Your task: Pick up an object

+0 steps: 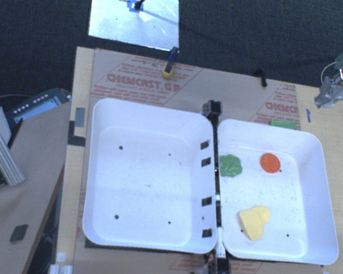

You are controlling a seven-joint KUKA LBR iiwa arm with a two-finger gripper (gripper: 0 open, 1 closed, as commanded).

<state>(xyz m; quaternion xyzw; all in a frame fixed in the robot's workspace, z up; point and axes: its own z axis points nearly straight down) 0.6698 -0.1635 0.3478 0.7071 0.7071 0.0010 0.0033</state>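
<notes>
I see the left bin [147, 177] beside the right bin [274, 197], which holds a green piece [229, 166] at 10 o'clock, an orange disc [270, 163] at 12 and a yellow lump [253, 222] at 6. My gripper [332, 90] hangs beyond the bin's 1 o'clock corner; jaw state I cannot tell.

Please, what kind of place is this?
Probably a robotics lab test bench: two white bins side by side on a board, small toy-like objects such as an orange disc, and a robot gripper above.
</notes>
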